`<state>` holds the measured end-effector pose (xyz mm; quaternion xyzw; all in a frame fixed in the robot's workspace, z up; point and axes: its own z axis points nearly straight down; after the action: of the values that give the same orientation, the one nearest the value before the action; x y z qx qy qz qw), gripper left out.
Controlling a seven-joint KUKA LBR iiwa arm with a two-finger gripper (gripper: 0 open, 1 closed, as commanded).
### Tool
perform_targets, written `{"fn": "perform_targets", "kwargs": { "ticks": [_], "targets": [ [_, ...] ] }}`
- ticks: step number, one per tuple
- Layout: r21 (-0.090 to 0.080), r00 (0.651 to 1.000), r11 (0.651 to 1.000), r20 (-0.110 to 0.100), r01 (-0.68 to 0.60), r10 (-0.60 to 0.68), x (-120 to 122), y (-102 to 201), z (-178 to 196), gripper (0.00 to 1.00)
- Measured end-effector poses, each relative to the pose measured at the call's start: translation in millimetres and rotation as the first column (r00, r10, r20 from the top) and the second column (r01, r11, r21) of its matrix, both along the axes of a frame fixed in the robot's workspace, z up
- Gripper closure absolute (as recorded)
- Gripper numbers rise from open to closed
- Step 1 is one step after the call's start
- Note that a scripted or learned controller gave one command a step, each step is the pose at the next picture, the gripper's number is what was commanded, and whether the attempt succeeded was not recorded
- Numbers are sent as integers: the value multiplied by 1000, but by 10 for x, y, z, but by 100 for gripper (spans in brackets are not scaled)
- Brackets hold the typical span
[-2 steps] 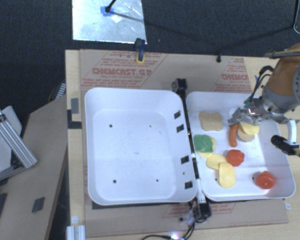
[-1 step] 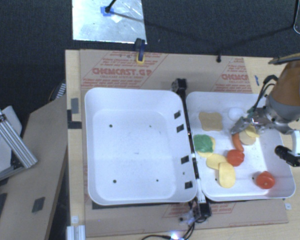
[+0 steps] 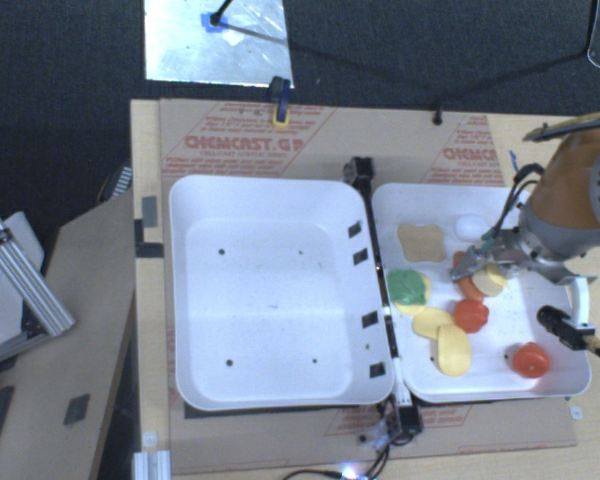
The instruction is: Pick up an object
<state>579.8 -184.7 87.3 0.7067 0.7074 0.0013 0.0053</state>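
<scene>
- Desk (image 3: 230, 133): two white bins, toy food in right bin (image 3: 565, 313).
- My tool (image 3: 477, 265): low over pale piece (image 3: 490, 280); grip state indiscernible.
- Step: grasp attempt; next, lift straight up.

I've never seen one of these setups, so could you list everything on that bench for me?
White bins: 2, side by side; left bin, right bin.
Tan flat piece: 1, right bin, far side.
White round piece: 1, beside the tan one.
Green piece: 1, right bin, near the divider.
Yellow pieces: 2, near side, touching.
Red pieces: 2; one mid-bin, one near corner.
Pale piece: 1, at the gripper.
Clamp: 1, blue-yellow, far bench edge.
Arm: 1, grey and orange, right.
Gripper: 1, over right bin.
</scene>
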Motion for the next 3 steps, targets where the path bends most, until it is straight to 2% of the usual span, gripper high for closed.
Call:
{"fn": "perform_targets", "kwargs": {
  "ticks": [1, 2, 3],
  "targets": [
    [3, 1000, 1000, -2, -5, 5, 527, -166, -14, 0],
    [5, 1000, 1000, -3, -4, 4, 911, 12, -12, 0],
    [5, 1000, 1000, -9, 0, 0, 361, -67, -26, 0]
  ]
}}
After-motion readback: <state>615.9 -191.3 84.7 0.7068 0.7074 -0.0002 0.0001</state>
